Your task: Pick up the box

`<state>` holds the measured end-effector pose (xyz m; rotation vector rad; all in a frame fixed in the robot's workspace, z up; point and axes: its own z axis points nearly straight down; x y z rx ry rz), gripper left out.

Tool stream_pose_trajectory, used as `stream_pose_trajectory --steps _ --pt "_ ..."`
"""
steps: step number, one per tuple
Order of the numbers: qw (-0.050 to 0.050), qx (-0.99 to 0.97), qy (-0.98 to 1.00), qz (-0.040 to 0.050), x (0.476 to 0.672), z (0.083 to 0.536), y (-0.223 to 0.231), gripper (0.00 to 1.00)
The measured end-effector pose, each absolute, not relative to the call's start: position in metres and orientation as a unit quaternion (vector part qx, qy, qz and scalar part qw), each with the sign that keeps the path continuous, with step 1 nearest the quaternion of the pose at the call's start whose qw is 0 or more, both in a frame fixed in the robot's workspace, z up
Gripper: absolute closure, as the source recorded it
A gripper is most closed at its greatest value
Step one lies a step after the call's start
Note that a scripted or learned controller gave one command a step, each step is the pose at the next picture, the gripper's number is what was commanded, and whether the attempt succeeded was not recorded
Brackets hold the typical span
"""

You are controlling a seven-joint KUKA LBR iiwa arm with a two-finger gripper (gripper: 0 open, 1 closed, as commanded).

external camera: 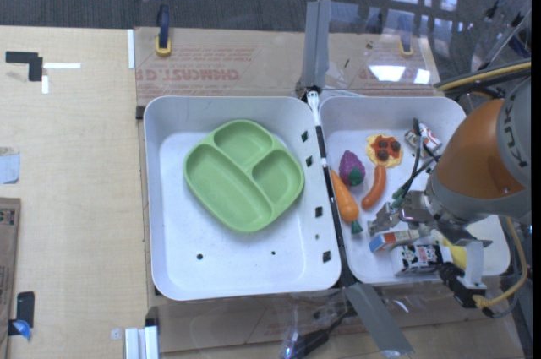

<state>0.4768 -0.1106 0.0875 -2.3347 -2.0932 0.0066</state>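
In the camera view, the end effector [390,220] was low in the right bin [439,108], directly above the box [392,241], which lay flat near that bin's front wall; finger spacing could not be determined. A carrot [343,196], sausage [374,187], purple grapes [352,167] and small pizza [384,149] lay just beyond. The left bin [161,205] held a green divided plate [243,174].

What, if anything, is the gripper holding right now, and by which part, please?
It cannot be told: the gripper sits right above the box in the right bin, with no visible grasp.
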Motion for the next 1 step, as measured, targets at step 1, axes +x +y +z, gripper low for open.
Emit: stream_pose_trajectory --steps 1 --pt "0.003 -0.747 -0.664 0.0024 0.5308 0.0872 -0.1093 0.00"
